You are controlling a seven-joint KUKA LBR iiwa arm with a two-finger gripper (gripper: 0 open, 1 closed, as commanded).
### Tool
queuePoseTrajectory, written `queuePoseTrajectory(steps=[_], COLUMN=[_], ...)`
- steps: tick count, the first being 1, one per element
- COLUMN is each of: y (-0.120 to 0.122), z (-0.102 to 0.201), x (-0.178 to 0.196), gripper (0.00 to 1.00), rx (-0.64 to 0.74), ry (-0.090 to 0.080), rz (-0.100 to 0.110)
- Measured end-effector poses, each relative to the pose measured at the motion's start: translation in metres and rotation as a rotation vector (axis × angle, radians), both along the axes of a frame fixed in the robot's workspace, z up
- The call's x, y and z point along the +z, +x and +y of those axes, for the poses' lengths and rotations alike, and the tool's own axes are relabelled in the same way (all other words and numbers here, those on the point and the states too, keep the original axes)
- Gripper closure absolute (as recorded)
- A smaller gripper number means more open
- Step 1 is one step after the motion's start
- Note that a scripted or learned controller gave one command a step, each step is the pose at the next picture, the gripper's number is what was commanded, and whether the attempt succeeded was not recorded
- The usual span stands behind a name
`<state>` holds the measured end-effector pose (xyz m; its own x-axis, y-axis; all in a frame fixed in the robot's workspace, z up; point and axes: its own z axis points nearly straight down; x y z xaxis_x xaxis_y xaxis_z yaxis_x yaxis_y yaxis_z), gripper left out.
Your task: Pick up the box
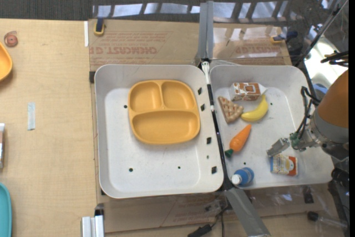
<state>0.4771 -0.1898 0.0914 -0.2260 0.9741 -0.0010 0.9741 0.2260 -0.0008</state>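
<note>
Hovering low over the right bin, the hand sat near that bin's right wall, with the arm's orange band just above it at the frame's right edge. Whether the hand was spread or pressed together could not be told; the view was too small and cluttered there. Two boxes lay in this bin: a small box with a red and white face, flat on the floor just below the hand, and a brown carton toward the far side, well apart from the hand. Which of them the task meant was not certain; judging by position, the nearer one looked the likelier target. Neither box was lifted, and nothing showed in the hand, so the pick looked not yet made. Approach seemed largely done; closing on the box and raising it remained. Other items rested untouched: banana, waffle piece, carrot, and a blue-capped bottle. A yellow divided plate lay in the left bin.
</note>
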Motion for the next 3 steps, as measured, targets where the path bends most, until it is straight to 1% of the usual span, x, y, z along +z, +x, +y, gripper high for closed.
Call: queuePoseTrajectory(steps=[1, 2, 3], y=[0.000, 0.000, 0.000], z=[0.017, 0.014, 0.030], x=[-0.001, -0.001, -0.001], gripper=[0.00, 0.00, 0.00], rx=[-0.090, -0.073, -0.001], ry=[0.002, 0.001, 0.001], rz=[0.002, 0.002, 0.003])
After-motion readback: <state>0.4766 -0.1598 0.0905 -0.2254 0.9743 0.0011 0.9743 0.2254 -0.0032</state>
